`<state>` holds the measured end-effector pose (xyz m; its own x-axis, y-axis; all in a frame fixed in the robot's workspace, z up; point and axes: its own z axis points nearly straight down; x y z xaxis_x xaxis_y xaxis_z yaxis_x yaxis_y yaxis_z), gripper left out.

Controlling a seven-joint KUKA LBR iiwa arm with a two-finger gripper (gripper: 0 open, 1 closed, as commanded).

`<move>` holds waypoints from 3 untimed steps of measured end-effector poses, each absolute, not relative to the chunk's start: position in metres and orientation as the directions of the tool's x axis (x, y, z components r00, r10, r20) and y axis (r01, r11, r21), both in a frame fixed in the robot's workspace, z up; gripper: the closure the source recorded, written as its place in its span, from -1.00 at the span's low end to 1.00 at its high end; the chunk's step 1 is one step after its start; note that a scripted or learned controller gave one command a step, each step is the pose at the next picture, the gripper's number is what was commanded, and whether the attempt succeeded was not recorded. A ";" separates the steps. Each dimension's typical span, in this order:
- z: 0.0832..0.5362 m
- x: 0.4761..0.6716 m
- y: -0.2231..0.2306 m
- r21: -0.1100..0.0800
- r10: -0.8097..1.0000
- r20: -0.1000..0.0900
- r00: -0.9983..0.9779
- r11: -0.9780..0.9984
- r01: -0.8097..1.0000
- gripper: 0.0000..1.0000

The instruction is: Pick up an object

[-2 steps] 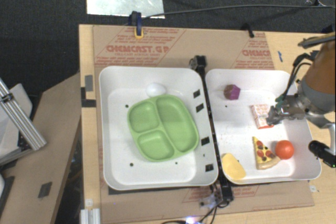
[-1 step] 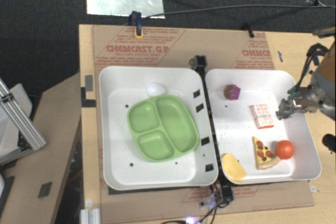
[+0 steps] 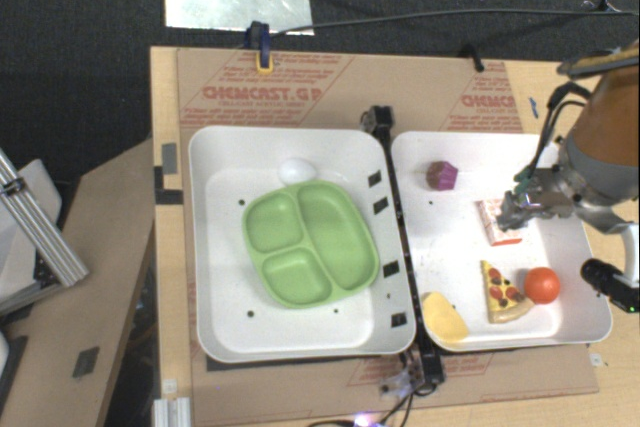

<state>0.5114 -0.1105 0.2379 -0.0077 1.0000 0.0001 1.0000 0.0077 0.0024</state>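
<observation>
In the right bin (image 3: 450, 225) lie a small purple object (image 3: 442, 176), a pizza slice toy (image 3: 503, 292), a red tomato-like ball (image 3: 542, 285) and a yellow rounded piece (image 3: 444, 316) at the front left corner. A white and red flat packet (image 3: 495, 221) lies near the bin's middle right. My gripper (image 3: 517, 208) hangs low directly over that packet, with the arm coming in from the right. The gripper's body covers the packet's right part.
The left bin (image 3: 215, 215) holds a green divided plate (image 3: 310, 242) and a small white object (image 3: 297, 171) behind it. A black clip bar (image 3: 392, 215) runs between the bins. An aluminium frame (image 3: 40, 230) stands at the far left.
</observation>
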 end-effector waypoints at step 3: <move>0.213 0.534 0.050 0.002 1.000 0.002 -0.010 0.010 1.000 1.00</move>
<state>0.5342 0.0499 0.2129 -0.0103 0.9999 0.0021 0.9999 0.0103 0.0015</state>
